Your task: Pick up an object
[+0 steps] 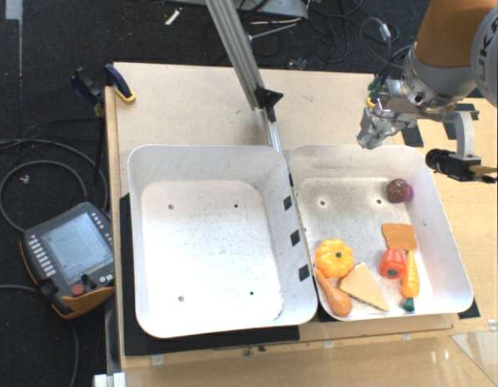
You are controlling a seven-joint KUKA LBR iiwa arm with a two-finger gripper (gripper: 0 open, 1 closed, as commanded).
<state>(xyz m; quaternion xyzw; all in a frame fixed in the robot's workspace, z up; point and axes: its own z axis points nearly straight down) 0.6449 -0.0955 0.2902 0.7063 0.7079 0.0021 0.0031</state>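
White right bin (pixel 442 240): jaws (pixel 372 138) above rim, nothing visibly held.

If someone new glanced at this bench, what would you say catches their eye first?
Probably the bright cluster of toy food in the right bin: a yellow pepper, a red pepper, two carrots and a cheese wedge at its near end. Next, the gripper hanging above that bin's far rim, with a purple ball lying alone nearby.

Bench (pixel 201 103); 2 white bins (pixel 205 240)
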